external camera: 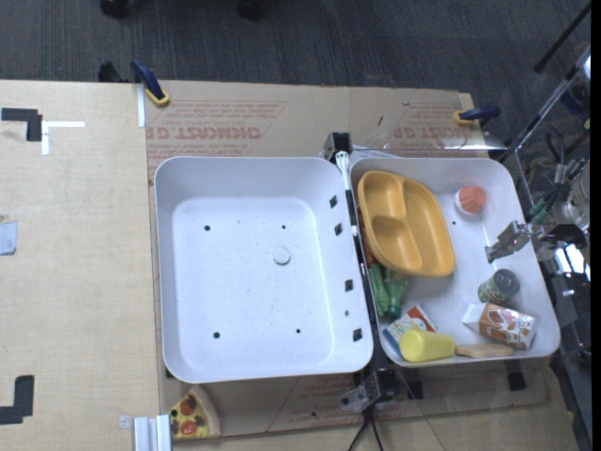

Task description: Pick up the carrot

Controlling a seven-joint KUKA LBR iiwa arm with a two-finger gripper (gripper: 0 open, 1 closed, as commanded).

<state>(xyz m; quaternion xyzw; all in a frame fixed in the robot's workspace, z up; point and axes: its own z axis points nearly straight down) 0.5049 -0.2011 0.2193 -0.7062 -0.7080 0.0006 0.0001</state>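
A small orange-red piece, the only carrot-coloured thing here, lies at the back right of the right bin, just right of the yellow divided plate. Its shape is too small to make out. My gripper reaches in over the bin's right wall, a little in front of and to the right of that piece, apart from it. Nothing shows in its grasp.
The right bin also holds green items, a yellow cup, a juice carton, a dark can and a tan stick. The left bin adjoins it. A toy pizza slice lies on the cardboard in front.
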